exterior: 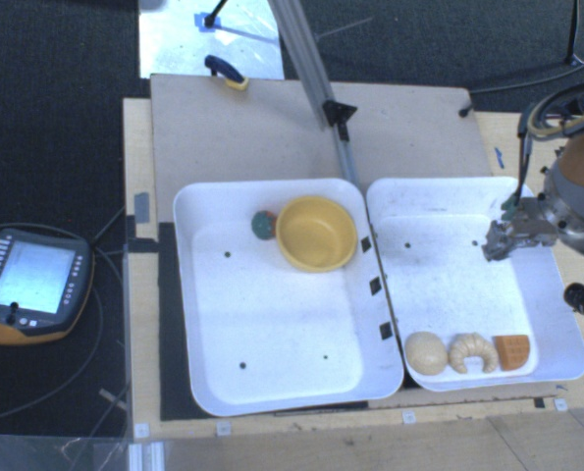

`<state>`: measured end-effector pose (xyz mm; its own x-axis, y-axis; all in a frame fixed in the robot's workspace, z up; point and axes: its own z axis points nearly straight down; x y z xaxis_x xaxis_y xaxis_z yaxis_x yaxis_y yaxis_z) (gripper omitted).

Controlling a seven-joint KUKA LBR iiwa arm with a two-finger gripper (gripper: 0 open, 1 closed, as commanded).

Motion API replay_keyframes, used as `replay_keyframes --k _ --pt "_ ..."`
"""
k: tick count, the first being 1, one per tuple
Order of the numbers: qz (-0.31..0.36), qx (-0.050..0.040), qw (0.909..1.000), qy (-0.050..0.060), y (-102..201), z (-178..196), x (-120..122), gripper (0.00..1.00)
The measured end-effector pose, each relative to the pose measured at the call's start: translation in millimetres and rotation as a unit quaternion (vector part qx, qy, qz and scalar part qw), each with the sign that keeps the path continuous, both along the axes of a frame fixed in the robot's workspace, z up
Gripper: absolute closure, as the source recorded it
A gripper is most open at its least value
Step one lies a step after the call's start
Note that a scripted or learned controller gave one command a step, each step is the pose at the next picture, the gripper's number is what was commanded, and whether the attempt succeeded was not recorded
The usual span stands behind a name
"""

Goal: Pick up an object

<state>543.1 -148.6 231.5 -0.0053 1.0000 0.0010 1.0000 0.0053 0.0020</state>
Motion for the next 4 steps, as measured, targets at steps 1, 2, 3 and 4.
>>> replay_keyframes --k 1,2,3,4 --pt "0.0 0.0 1.0 0.001 49.3 -9.7 4.5 1.0" --pt "0.0 0.0002 1.0 0.001 110.1 -4.4 14.9 1.0" --pt "0.0 0.0002 1.0 0.001 162.5 -2.7 9.3 1.0" --pt "-0.001 0.0001 1.0 0.001 211.5 0.2 8.0 1.0"
